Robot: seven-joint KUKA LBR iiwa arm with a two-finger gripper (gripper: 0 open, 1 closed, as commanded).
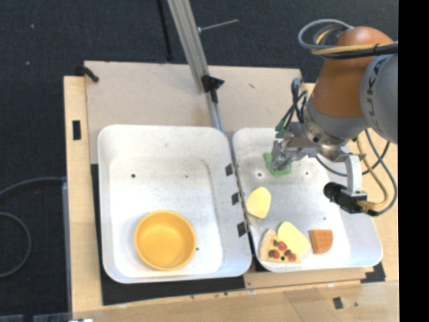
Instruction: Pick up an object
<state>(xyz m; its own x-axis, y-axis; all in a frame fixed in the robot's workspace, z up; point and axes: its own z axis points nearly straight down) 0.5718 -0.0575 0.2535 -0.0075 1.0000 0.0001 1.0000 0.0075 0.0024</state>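
Pizza slice (pixel 281 248) hugs the right bin's (pixel 362 230) front rim; gripper (pixel 280 158) on green piece (pixel 281 168), grasp unclear.

Arm (pixel 348 79): the upper shell is showing glossy orange, rounded like a dome, and the housing beside it is showing grey with part of dark lettering along its right side. A grey loop of cable (pixel 322 31) is arching over the orange top. Thin dark cables (pixel 295 109) are running down the left flank toward the wrist. A white bracket (pixel 353 173) is hanging below the wrist, carrying a black cylindrical part (pixel 338 194). Gripper (pixel 280 154) body is reading dark grey metal
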